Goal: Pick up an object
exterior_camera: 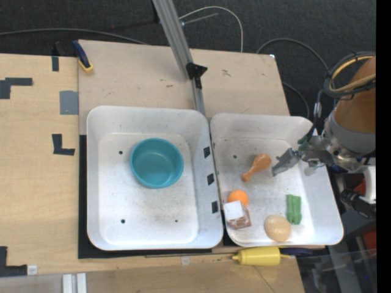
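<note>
I see the gripper (292, 159) with fingers spread, holding nothing, above the right bin (317, 221) near its right edge, toy drumstick (256, 166) just left, long axis pointing lower-left.

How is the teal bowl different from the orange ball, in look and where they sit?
The teal bowl is large, hollow and open at the top; the orange ball is small and solid-looking. The bowl sits apart in the left bin; the ball lies in the right bin, beside a small packet. Both look round.
</note>
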